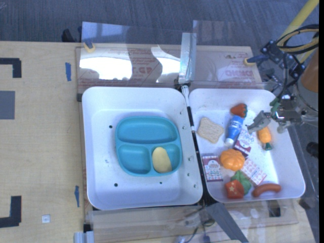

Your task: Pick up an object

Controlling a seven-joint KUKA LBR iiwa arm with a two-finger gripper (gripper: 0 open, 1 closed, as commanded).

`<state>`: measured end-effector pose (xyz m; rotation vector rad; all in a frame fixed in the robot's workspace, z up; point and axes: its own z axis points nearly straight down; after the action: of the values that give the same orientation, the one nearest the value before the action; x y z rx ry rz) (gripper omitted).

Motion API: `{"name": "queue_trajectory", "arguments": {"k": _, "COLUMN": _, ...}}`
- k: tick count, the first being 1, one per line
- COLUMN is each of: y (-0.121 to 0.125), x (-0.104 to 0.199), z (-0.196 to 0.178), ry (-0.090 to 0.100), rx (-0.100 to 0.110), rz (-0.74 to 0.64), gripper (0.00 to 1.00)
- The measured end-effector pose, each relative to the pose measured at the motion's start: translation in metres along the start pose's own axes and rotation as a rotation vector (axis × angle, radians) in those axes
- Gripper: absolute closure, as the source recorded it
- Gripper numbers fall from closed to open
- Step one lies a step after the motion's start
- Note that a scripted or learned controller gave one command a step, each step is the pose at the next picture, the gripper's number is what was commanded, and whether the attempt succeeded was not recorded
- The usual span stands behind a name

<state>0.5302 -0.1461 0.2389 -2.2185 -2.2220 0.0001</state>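
Reaching in over the right-hand bin (296,178), our gripper (270,121) hangs above its upper right part, and the fingers look spread apart with nothing between them; one grey finger (259,120) points left toward the pile of toy food. Just under and beside the gripper lies a small orange carrot (264,136), which we judge to be the nearest thing to take.

We take the carrot for a light, hollow plastic toy: stiff, smooth and a little slippery, with a taper that may let it squirt out if we pinch near the narrow end. We would close across its thick orange middle, with the fingers square to its long axis. It lies apart from the bin wall, so there seems room for a finger on each side.

Left of it stands a tilted blue and white bottle (234,129), round and likely to roll, touching a small red and white packet (243,142). A red strawberry (238,109) sits above the bottle, and a slice of toy bread (209,129) lies further left. Lower in the bin we see an orange pumpkin-like piece (232,159), a red tomato (233,189) with green leaves, a sausage (266,189) and flat cards (212,167) that would be hard to lift.

The left-hand bin (96,151) holds a blue divided tray (144,131) with a yellow lemon (161,159) in its lower right compartment.
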Motion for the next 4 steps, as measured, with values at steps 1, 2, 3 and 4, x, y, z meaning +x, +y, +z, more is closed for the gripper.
{"name": "queue_trajectory", "arguments": {"k": 1, "y": 0.025, "x": -0.027, "z": 0.118, "ry": 0.002, "rx": 0.006, "rz": -0.182, "gripper": 0.0}}
{"name": "queue_trajectory", "arguments": {"k": 2, "y": 0.074, "x": -0.017, "z": 0.151, "ry": -0.005, "rx": -0.009, "rz": -0.209, "gripper": 0.0}}
{"name": "queue_trajectory", "arguments": {"k": 3, "y": 0.133, "x": 0.018, "z": 0.153, "ry": -0.002, "rx": 0.015, "rz": -0.268, "gripper": 0.0}}
{"name": "queue_trajectory", "arguments": {"k": 4, "y": 0.134, "x": 0.018, "z": 0.141, "ry": -0.003, "rx": 0.014, "rz": -0.27, "gripper": 1.0}}
